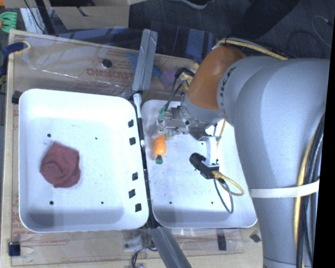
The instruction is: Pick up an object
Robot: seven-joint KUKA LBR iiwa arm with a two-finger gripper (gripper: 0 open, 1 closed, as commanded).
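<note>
With the gripper (167, 124) over the carrot (160, 147) by the right bin (207, 218) wall, grasp state unclear, it may slip.

You'll see a small orange carrot-shaped toy with a green tip (160, 148) in the right bin, near its left wall, lying roughly upright in view, green end nearest. A crumpled maroon cloth (61, 165) lies in the left bin, left of centre.

Two bins (30, 165), one cloth (61, 165), one carrot (160, 147)
</note>
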